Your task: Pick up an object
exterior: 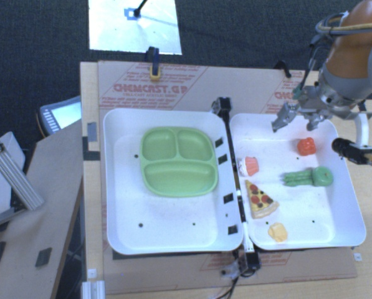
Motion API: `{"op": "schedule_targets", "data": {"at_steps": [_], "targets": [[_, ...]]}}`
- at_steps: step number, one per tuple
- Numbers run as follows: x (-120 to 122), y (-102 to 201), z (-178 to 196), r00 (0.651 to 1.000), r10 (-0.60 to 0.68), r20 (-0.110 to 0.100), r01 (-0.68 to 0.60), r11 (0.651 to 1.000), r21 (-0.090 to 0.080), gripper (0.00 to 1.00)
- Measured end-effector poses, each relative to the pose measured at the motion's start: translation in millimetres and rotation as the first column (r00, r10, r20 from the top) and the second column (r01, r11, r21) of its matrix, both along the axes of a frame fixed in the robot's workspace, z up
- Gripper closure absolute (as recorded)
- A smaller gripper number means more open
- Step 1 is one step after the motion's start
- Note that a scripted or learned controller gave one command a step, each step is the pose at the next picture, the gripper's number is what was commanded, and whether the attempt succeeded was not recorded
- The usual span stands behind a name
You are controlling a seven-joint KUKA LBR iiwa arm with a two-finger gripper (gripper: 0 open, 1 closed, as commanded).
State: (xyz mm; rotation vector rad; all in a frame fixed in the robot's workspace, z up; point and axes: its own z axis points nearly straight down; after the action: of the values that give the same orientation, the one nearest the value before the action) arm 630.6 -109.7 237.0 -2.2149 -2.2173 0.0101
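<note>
While the gripper (296,119), fingers spread and empty, hangs over the right bin's (351,220) far edge, five toys lie below: red piece (306,146) nearest, far-right corner; centre floor bare.

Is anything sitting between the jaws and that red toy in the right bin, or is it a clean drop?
Nothing visible blocks it. The gripper hangs, open, over the right bin's far end, and the red toy lies just in front of it, with bare bin floor between. The green toy lies nearer the camera, apart from it.
</note>
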Motion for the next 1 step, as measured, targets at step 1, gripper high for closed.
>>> {"op": "schedule_targets", "data": {"at_steps": [1], "targets": [[2.3,0.2,6.7,1.0,0.002,0.011,-0.002,1.0,-0.001,0.0]]}}
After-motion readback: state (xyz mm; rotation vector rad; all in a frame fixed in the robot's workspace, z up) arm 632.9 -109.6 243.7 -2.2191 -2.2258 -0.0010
